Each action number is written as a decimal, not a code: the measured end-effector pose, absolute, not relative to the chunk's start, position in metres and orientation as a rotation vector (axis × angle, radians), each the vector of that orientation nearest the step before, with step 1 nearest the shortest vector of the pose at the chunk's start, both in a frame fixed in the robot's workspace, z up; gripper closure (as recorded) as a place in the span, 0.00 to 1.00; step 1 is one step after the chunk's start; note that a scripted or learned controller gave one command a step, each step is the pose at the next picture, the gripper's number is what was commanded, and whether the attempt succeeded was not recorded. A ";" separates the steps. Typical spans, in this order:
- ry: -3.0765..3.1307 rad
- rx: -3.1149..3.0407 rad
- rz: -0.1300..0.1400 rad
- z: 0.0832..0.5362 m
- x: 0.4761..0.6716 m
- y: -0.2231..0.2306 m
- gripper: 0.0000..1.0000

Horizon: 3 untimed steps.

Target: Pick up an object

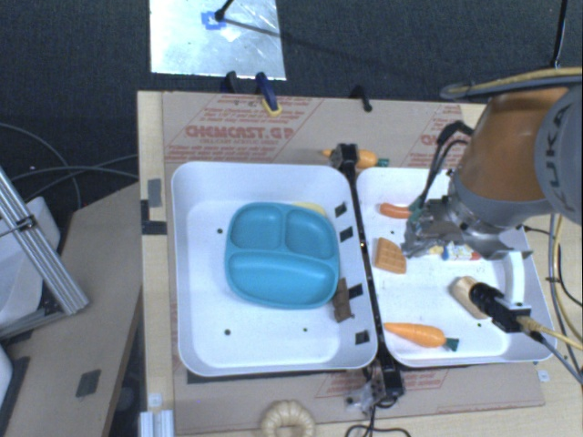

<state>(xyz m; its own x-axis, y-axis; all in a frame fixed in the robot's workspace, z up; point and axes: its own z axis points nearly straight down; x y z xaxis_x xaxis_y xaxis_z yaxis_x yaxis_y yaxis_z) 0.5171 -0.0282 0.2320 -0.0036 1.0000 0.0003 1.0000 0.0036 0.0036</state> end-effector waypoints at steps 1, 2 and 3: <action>2.227 2.216 0.000 0.214 0.523 -0.023 1.00; 2.228 2.212 0.005 0.234 0.522 -0.016 1.00; 2.223 2.219 0.001 0.231 0.516 -0.017 1.00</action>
